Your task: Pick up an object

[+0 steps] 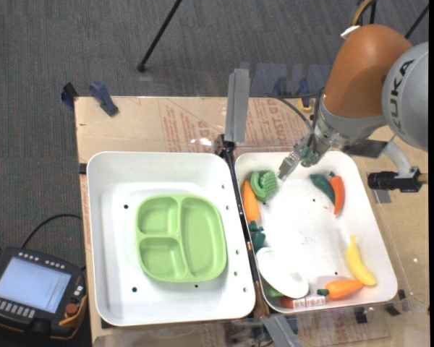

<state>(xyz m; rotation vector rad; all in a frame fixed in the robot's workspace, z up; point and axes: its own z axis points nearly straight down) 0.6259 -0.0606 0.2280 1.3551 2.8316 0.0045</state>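
nearest the camera, a white round plate lies at the front of the right white bin, beside a small orange carrot and a yellow banana. gripper sits low over the bin's rear left; whether it is wide or narrow cannot be told, and nothing is seen held in it. just beside its tip lies a green ridged toy, with a long orange carrot along the left wall next to it. an orange pepper with a dark green piece lies near the rear right. left white bin holds a light green divided tray. grey arm with orange band enters from the right.
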